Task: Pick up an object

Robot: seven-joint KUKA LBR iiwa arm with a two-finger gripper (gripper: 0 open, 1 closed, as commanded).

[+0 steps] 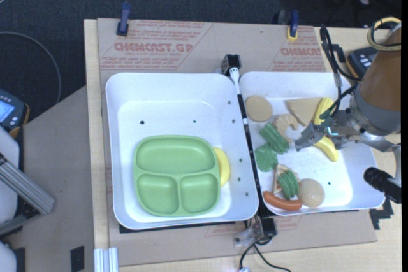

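The right bin (338,197) holds several toy foods. Among them are a yellow banana (328,148), a round tan biscuit (258,107), a tan wedge (302,109), two green pieces (275,137) (264,158), a leafy green piece (288,183), a beige ball (311,192) and a red sausage (282,202). My gripper (306,139) reaches in from the right and hangs low over the middle of this bin. It is just above the banana, and its dark tip points left toward the green pieces. Nothing is visibly held.
The left bin (127,89) carries a green divided plate (175,174) with a yellow item (224,165) peeking out at its right edge. A black-and-white divider (241,113) runs between the bins. The grey arm with its orange band (387,76) overhangs the right bin's right side.
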